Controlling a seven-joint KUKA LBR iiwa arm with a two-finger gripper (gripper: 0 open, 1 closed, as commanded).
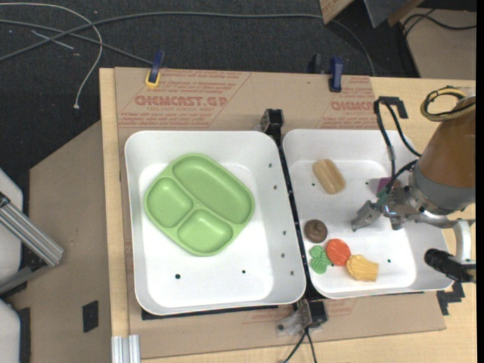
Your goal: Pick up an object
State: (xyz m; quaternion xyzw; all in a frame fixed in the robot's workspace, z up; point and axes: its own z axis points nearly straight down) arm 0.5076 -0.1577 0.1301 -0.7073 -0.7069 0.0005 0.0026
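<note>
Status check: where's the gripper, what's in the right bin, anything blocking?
Gripper low over right bin, nothing between its fingers. Tan piece, brown disc, green, orange and yellow toys all lying free. Nothing in the way.

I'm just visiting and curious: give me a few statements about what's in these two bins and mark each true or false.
1. The green divided plate lies in the left bin. True.
2. The tan bread-like piece sits on the plate. False: it lies in the right bin.
3. The tool is over the right bin. True.
4. The brown round piece is in the left bin. False: it lies in the right bin, near the divider.
5. The orange-red piece lies between a green piece and a yellow piece. True.
</note>
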